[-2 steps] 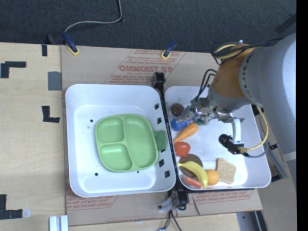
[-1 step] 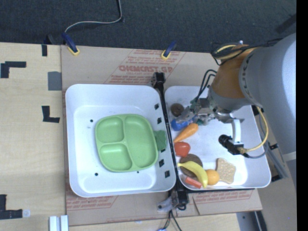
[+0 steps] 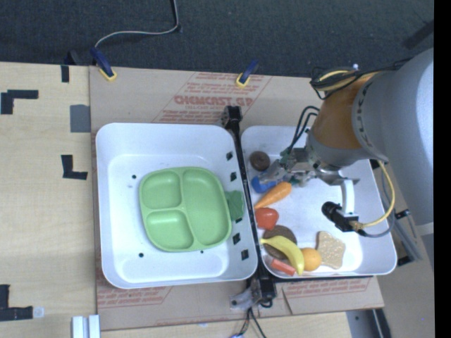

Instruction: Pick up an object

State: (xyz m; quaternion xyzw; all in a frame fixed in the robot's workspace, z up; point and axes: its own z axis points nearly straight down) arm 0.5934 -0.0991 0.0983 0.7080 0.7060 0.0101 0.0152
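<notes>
- The hand (image 3: 292, 169) sits low over the right bin (image 3: 373, 259), near its upper left part; the wrist and cabling cover its fingers, so I cannot tell whether they are parted or closed, or whether anything is gripped.
- Just beside the hand lie an orange carrot (image 3: 273, 195), a blue piece (image 3: 259, 185) partly hidden, and a round brown item (image 3: 260, 161).
- Further down from the carrot: a red tomato (image 3: 267, 217), a curved yellow banana (image 3: 287, 251), a small orange fruit (image 3: 311, 258) and a rough tan bread slice (image 3: 330, 250).
- The left bin (image 3: 120, 153) holds a smooth green divided plate (image 3: 184, 208); a green scrap (image 3: 235, 204) touches its right edge.
</notes>
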